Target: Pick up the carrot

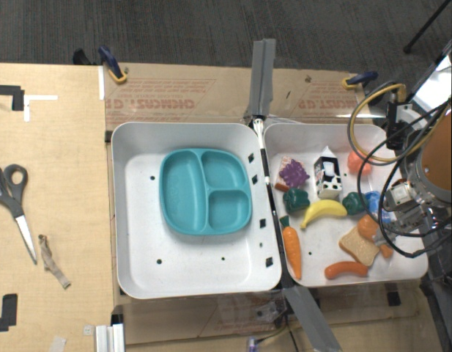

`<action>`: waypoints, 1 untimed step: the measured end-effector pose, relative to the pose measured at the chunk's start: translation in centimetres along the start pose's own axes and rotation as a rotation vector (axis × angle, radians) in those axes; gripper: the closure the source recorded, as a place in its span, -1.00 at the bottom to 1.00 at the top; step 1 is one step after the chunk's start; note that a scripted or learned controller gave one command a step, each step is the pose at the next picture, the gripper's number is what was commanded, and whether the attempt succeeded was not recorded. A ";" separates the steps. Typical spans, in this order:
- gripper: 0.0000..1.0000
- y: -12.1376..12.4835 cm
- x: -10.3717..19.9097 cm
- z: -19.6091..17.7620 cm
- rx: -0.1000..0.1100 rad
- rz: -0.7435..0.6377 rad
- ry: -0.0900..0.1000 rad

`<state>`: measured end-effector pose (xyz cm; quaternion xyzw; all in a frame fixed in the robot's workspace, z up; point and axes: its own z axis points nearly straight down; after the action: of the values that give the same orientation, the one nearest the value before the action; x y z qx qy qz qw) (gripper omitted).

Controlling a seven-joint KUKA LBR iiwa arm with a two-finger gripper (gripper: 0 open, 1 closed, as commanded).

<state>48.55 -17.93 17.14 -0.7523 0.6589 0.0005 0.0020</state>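
Jaws' state cannot tell: wrist and cables hide them at right bin's right edge. Grey arm with orange band [436, 160] above right white bin [313, 132]. Orange plastic carrot with green top [291, 251] lies along bin's left wall, just below yellow banana [324, 211], well apart from arm. Teal divided plate [206, 191] in left white bin [130, 218].

Robotics lab, clamped bins [123, 196], cabled arm [431, 160]

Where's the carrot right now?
The carrot lies in the right bin, along its left wall near the front, just below the banana and left of the sausage.
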 end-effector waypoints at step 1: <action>1.00 0.7 -0.9 6.1 -0.003 -0.240 -0.002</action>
<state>47.78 -17.10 11.08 -0.8256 0.5642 0.0021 0.0013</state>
